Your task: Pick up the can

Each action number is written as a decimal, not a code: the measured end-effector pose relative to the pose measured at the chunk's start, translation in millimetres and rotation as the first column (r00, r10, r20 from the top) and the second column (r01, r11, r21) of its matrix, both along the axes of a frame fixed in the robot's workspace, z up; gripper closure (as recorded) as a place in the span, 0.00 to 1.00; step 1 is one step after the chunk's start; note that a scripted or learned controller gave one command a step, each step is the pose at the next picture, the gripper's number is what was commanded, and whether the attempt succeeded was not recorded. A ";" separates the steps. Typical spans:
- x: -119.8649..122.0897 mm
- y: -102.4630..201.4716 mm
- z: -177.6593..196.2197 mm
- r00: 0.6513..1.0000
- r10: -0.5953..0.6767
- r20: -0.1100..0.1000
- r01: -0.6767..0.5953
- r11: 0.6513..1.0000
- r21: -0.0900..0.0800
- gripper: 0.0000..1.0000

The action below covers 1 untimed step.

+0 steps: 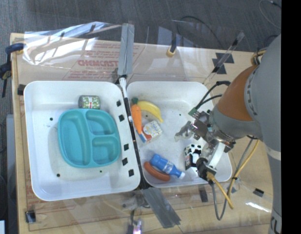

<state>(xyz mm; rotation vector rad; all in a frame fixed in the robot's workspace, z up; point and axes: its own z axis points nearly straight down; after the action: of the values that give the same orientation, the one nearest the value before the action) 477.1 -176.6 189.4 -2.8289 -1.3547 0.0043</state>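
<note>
Grey arm (pixel 240 104) from the right; tool (pixel 185 131) low, leftward

Bright, even light falls from above, and the two white bins (pixel 43 130) look nearly washed out. Glare streaks the clear plastic sheet (pixel 57 40) at the far left corner of the bench (pixel 17 169). The teal tray (pixel 89 138) casts only a faint, soft shadow. Focus is soft, so the label on the can (pixel 89 102) is unreadable.
</note>
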 end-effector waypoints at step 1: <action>0.0 0.0 0.0 1.000 0.000 0.000 0.000 1.000 0.000 0.00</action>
<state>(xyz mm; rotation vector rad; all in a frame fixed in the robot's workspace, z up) 477.1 -176.6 189.4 -2.8289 -1.3547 0.0044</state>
